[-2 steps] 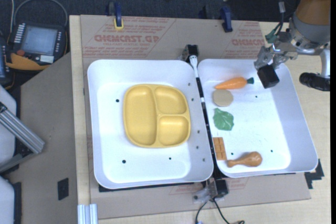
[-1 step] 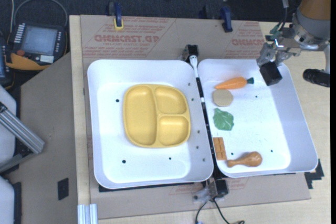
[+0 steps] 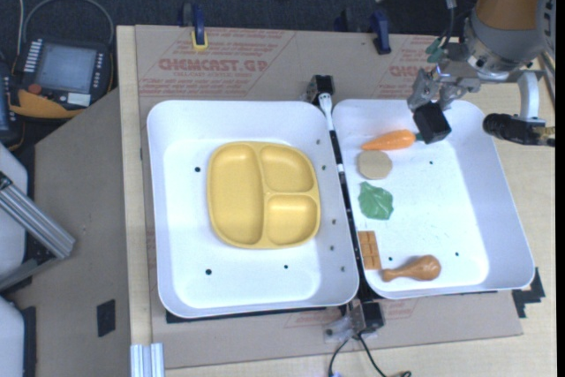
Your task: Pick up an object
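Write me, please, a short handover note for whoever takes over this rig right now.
Gripper: over the far end of the right bin, just right of the carrot; its grip state cannot be read from this view.
Things: the right bin holds the carrot, a beige disc, a green leaf, a brown wafer and a drumstick. The left bin holds a yellow divided plate.
Done: nothing lifted; every item lies on a bin floor.
Left: pick one object. The carrot is nearest, so probably that.
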### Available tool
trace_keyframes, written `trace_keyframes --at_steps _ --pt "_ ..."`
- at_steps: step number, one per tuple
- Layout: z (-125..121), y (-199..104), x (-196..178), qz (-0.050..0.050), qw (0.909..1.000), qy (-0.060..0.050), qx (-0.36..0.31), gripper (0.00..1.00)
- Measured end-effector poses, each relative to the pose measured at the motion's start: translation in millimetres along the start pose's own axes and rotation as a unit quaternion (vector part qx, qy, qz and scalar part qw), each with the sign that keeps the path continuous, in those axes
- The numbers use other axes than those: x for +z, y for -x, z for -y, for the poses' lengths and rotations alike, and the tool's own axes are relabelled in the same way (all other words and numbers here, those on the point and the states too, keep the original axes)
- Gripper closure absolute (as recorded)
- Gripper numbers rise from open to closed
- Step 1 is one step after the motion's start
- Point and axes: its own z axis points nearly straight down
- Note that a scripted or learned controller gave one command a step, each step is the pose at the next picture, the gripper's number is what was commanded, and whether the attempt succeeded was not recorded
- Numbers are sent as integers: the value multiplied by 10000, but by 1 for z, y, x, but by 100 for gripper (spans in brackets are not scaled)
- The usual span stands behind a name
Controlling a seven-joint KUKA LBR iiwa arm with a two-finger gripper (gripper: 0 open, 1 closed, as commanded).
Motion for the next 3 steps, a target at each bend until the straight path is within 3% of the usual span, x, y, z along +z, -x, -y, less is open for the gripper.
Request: trace_keyframes --at_steps 3 --pt "32 -165 -9 -11 10000 -10 -7 100"
